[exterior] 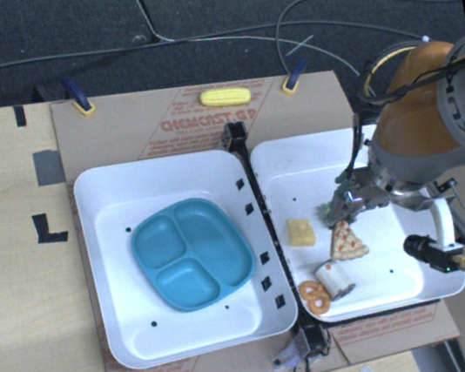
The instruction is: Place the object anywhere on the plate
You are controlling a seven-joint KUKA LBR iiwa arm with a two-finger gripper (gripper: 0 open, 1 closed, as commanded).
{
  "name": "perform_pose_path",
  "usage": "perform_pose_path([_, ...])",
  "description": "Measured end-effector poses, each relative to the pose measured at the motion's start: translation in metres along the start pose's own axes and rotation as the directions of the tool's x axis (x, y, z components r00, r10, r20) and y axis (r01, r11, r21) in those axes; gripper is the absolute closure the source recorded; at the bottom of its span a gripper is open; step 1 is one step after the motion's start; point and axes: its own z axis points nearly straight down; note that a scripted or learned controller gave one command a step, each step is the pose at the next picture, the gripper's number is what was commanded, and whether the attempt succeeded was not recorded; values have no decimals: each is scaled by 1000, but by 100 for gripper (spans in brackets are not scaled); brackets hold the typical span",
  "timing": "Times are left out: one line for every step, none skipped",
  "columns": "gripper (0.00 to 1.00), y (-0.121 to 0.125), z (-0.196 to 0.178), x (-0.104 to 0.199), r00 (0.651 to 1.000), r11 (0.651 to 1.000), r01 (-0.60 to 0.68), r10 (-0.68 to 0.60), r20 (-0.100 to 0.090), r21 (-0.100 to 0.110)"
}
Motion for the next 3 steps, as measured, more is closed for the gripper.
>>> perform_pose_path([100, 1, -25, 0, 1000, 1000, -1, 1, 0, 2])
perform_pose_path([100, 9, -15, 47, 1000, 1000, 3, -3, -1, 6])
perform_pose_path([100, 20, -8, 104, 1000, 1000, 6, -6, -2, 6])
